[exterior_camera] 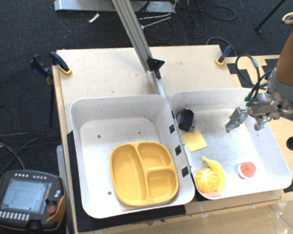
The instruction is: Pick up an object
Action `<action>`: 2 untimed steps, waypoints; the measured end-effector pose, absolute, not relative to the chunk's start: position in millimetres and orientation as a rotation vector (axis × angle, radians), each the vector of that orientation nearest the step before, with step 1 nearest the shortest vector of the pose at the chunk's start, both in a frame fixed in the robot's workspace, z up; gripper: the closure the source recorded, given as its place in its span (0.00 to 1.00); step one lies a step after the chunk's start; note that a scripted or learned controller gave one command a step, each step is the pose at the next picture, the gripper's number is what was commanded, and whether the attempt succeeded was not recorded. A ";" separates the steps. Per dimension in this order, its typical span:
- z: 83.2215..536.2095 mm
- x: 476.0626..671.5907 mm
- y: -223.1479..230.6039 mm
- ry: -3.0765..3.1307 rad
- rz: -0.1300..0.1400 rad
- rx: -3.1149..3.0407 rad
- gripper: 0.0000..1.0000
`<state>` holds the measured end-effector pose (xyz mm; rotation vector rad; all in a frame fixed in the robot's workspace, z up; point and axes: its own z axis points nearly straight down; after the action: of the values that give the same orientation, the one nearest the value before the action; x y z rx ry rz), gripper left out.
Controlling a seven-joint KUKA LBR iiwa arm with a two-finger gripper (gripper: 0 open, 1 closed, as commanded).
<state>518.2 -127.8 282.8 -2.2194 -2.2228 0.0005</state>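
Above the right bin (270,144), gripper (247,121) with fingers spread, nothing between

Looked like glossy yellow plastic for the divided tray (144,173), speckled matt white plastic for both bins (120,111), bare metal on the gripper (247,120), rough pale board for the bench (112,71).

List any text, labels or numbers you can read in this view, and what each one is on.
No text can be read.
Teach pendant: screen and buttons are too small and blurred to read.
Yellow note, yellow divided tray, red-lidded cup: no lettering visible.
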 end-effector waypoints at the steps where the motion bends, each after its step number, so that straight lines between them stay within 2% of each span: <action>1: 282.9 518.2 -127.9 -2.223 0.000 -2.221 0.00; 2: 238.2 522.6 -124.4 -2.219 0.005 -2.218 0.00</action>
<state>522.6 -124.4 238.2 -2.2185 -2.2192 0.0049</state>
